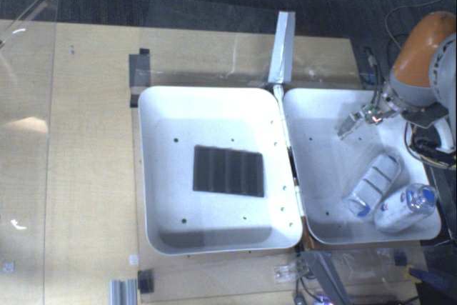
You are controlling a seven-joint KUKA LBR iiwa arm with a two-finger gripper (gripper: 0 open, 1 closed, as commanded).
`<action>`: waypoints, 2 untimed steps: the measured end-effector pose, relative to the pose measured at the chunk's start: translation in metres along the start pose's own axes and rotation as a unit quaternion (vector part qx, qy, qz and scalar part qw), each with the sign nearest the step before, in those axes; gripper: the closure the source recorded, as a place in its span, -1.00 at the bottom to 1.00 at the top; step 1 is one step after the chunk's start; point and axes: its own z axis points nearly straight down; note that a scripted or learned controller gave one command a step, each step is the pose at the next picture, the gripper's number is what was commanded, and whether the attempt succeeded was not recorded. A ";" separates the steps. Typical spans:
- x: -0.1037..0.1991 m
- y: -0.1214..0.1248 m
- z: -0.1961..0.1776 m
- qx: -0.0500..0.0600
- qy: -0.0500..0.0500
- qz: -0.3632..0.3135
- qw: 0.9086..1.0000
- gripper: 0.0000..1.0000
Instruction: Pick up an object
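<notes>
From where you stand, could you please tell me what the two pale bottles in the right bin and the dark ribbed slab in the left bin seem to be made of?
The two pale bottles look like clear, glossy plastic: see-through walls with blue caps. The dark ribbed slab looks matte, perhaps rubber or foam; no shine, though that is uncertain.

A: What lies in the left bin (153,153)?
B: A dark ribbed mat (228,171), flat near its centre.
A: And the right bin (314,125)?
B: Two clear plastic bottles toward five o'clock. One bottle (373,186) lies tilted; the blue-capped bottle (405,207) lies just beside it, at its four o'clock.
A: The arm (425,61)?
B: It enters at two o'clock. Its gripper (357,121) hovers over the right bin's upper part, apart from both bottles.
</notes>
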 end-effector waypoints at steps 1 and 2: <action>0.030 -0.073 -0.009 0.000 0.001 -0.114 0.993 -1.00; 0.078 -0.115 -0.004 -0.002 -0.002 -0.160 0.987 -1.00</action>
